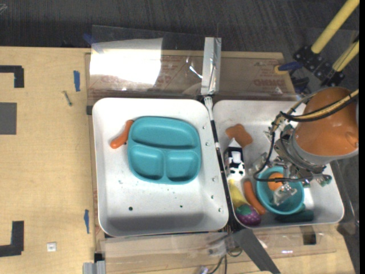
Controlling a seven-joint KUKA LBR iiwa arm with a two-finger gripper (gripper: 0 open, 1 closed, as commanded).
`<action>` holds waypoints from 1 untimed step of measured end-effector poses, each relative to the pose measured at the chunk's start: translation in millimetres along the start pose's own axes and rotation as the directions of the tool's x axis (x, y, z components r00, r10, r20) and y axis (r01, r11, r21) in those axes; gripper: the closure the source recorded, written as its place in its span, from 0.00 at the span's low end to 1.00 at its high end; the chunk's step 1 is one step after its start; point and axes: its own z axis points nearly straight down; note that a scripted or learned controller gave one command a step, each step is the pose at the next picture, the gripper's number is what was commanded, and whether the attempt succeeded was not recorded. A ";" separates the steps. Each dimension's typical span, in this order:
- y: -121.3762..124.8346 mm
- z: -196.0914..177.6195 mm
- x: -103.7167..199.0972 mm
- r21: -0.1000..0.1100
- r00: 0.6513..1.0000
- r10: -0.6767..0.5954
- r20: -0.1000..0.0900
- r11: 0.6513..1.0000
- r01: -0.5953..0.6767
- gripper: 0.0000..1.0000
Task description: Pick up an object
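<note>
The gripper (283,192) hangs low inside the teal bowl (279,198) near the front edge of the right bin (333,201); whether it is released or clenched cannot be told. Along that bin's left wall lie a yellow banana (235,192), a carrot (252,196) and a purple toy (247,213). The left bin (108,198) holds a teal divided plate (164,149) with an orange sausage (120,136) at its left rim.

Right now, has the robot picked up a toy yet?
Not yet, it seems. The gripper is down inside the teal bowl in the right bin. Nothing looks lifted. The carrot and teal plate lie in the left bin. Grabbing and lifting remain.
</note>
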 end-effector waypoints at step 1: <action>-2.2 -15.7 -6.2 0.011 1.000 -0.004 0.015 1.000 0.004 1.00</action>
